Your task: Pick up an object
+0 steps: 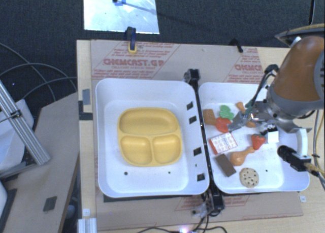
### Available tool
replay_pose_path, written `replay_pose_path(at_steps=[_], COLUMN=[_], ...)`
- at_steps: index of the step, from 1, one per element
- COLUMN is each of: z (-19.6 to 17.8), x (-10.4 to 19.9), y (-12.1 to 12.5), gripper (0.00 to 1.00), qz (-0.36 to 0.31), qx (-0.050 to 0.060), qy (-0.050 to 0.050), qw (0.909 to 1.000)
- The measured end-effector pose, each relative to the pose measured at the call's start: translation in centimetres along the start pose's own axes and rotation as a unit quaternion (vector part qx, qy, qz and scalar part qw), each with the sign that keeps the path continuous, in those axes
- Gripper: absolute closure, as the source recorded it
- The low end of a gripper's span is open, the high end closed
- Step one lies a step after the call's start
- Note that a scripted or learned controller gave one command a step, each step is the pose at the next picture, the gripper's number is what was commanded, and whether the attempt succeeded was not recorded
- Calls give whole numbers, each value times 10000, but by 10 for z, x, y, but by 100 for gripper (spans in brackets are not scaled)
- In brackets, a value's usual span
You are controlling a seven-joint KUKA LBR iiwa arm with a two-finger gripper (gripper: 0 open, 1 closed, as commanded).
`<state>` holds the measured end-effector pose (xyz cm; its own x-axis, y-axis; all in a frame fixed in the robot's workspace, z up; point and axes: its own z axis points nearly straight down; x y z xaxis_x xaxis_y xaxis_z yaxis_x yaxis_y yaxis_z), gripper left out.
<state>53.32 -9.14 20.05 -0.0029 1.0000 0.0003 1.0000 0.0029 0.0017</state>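
The metal two-finger gripper hides part of a round red tomato-like toy; its finger state I cannot tell.

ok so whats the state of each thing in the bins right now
yellow tray: flat in left bin, compartments bare
red tomato: in right bin, at the gripper tips, not lifted
cookie: lying flat
brown block: lying flat
strawberry: resting by the arm

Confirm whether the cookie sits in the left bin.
No, the cookie lies in the right bin; the left bin holds a yellow tray.
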Motion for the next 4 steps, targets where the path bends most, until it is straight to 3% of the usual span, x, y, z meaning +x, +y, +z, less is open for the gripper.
replay_pose_path(at_steps=[1,2,4], z=[117,112,94], x=[-38,-30,-21], y=[8,-44,-46], gripper=[0,0,0], qz=[29,24,-4], qx=[-17,-63,-9], qy=[16,-14,0], qw=[10000,10000,10000])
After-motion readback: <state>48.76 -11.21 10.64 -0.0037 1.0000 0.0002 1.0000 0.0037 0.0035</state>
